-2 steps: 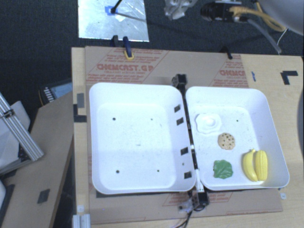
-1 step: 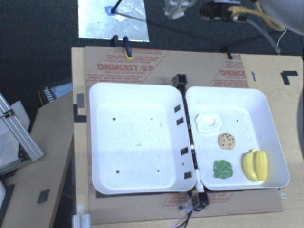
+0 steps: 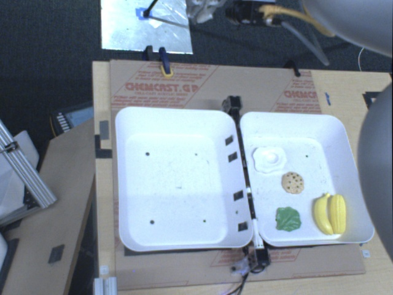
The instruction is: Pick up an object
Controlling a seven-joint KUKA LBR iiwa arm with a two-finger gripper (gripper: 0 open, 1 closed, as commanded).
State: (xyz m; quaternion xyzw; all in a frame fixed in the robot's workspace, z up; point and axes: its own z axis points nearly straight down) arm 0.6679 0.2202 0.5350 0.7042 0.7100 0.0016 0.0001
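Hanging blurred at the top edge, the pincer [image 3: 206,5], grip unreadable, is well apart from the bananas [image 3: 330,213].

Robotics lab: clamped bins [image 3: 172,118], alu rail [image 3: 24,171], cabling [image 3: 288,14].
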